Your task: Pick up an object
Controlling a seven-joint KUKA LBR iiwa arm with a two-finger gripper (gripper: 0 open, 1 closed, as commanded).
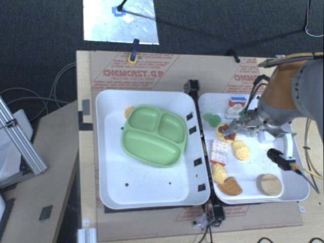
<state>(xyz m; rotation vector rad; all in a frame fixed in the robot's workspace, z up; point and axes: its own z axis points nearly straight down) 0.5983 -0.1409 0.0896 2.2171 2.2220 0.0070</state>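
**Claw parked over the toy food pile, nothing clearly grabbed**

The likely target is the red and yellow food piece in the right bin, near its left wall and just above a white patterned packet. Right beside it sits a yellow lumpy piece, and a green item lies a bit further up.

Doing this step well, I'd say, means coming down straight on one piece only, since they're crowded and a sloppy close would shove the neighbours around or pinch two at once.

The gripper sits low by the red and yellow piece, maybe touching it. Honestly I can't tell how wide it's spread or whether anything's in it, too small and cluttered there.

Left bin has a green divided tray, well apart from the action.
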